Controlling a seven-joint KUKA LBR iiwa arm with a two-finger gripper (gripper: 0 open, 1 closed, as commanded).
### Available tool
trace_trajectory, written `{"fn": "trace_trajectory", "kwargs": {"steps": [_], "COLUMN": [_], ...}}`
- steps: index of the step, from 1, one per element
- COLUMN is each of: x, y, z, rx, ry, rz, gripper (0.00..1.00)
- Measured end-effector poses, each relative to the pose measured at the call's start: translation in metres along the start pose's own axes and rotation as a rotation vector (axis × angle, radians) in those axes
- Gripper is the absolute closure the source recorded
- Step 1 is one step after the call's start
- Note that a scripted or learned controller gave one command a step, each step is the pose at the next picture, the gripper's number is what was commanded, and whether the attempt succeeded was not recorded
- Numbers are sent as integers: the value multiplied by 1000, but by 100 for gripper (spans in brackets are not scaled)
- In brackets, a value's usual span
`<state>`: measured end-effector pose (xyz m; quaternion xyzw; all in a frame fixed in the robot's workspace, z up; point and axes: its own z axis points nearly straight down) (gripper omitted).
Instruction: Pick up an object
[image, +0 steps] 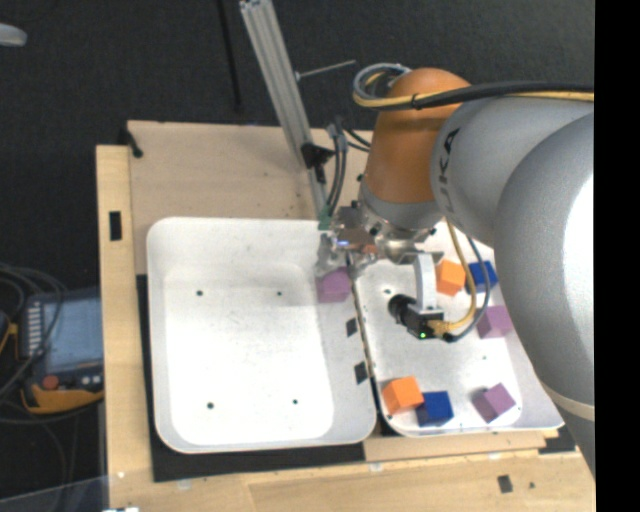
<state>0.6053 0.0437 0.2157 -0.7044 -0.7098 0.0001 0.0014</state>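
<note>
Purple block (333, 287) under gripper (335, 262), on left bin (200, 240) rim, squarish, no clear long axis.

Single fixed camera above the bench, looking down at a slant.

The camera view sits high over the bench (200, 170) and faces downward and away, so the near edge of the bench runs along the bottom and the far edge lies toward the top, with dark floor beyond. It stands far enough off to take in both white bins whole: the left bin (170, 250) fills the middle, the right bin (530, 400) lies toward the right side. The arm (500, 170) enters from the right and, being closer to the lens, looms large over the right bin's far part.
</note>
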Motion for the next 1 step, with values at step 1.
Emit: {"fn": "trace_trajectory", "kwargs": {"steps": [1], "x": [46], "y": [-5], "z": [-7], "rx": [-2], "ry": [0], "rz": [0], "gripper": [100]}}
